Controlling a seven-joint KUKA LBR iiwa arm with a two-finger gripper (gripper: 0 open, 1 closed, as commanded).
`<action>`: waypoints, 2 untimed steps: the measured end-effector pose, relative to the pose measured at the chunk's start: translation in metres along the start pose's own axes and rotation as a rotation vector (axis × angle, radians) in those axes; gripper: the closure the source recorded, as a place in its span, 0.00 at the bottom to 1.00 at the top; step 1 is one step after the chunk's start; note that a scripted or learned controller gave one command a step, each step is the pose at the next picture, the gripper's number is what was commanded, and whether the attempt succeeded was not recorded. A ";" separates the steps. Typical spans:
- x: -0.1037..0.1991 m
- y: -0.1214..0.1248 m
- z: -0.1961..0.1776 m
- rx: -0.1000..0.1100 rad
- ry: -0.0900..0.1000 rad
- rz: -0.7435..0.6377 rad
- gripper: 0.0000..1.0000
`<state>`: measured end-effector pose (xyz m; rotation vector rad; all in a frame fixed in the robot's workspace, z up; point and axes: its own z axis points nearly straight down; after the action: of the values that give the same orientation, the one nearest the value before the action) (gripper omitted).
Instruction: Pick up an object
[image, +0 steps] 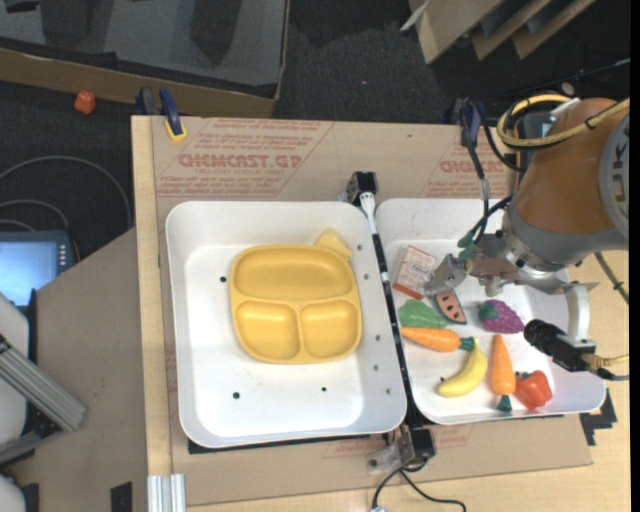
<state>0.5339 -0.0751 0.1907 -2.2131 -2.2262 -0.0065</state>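
Camera view: left bin holds yellow tray; right bin holds toy produce; end effector state unclear.

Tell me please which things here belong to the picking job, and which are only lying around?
For the job:
gripper
watermelon slice
two carrots
banana
purple grapes
red pepper
small packet
right bin

Lying about:
yellow divided plate
left bin
blue clamp
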 end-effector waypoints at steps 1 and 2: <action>0.063 -0.058 0.007 0.009 -0.001 0.001 0.00; -0.073 -0.057 0.037 0.004 -0.010 0.019 0.00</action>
<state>0.4773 -0.1480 0.1531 -2.2366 -2.2086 0.0082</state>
